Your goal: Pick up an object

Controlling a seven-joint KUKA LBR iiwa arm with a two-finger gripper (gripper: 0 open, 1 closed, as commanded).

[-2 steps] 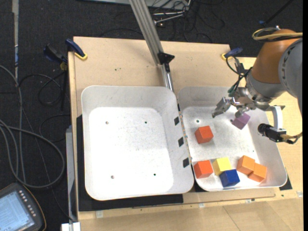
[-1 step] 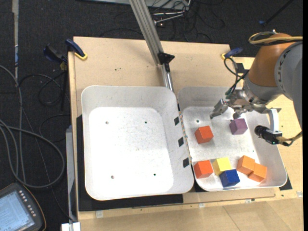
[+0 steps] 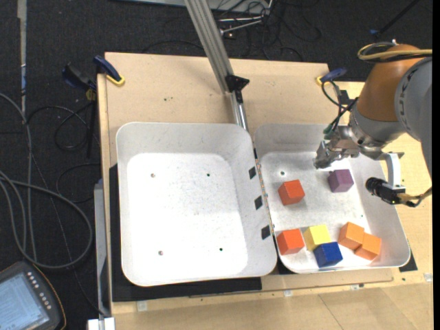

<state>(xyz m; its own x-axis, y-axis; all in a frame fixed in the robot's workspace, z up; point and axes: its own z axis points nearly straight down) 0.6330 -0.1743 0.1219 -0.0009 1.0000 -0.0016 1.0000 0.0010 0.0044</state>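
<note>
The wooden desk (image 3: 172, 88) carries two white bins: the left bin (image 3: 182, 133) sits well off to the claw's left, and the right bin (image 3: 392, 243) is right under it. The arm (image 3: 392, 98) comes in from the right with the claw (image 3: 328, 155) hovering low over the bin's far end, can't tell if it's apart or together. Purple cube (image 3: 340, 180) is just beside it, toward the camera. Red-orange cube (image 3: 291, 192) a bit left of that. Further down: another orange one (image 3: 291, 240), yellow (image 3: 317, 236), blue (image 3: 328, 254), and two orange blocks (image 3: 361, 240) in the near corner
</note>
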